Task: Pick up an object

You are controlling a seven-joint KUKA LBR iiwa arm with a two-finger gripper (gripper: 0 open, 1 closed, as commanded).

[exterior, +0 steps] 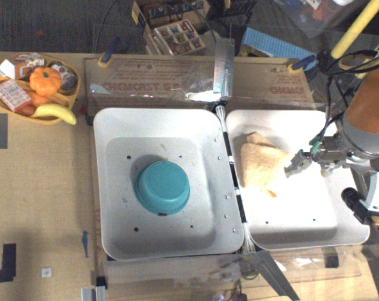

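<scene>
the claw (295, 166) hung in the approach step, its grip state impossible to tell, the tan cloth (261, 160) just beside it, so descent onto it seemed next.

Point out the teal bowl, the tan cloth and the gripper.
teal bowl (163, 187): camera view, left bin, middle of its upturned base.
tan cloth (261, 160): camera view, right bin, middle of the cloth.
gripper (294, 166): camera view, between its fingertips, beside the cloth's right edge.
</scene>
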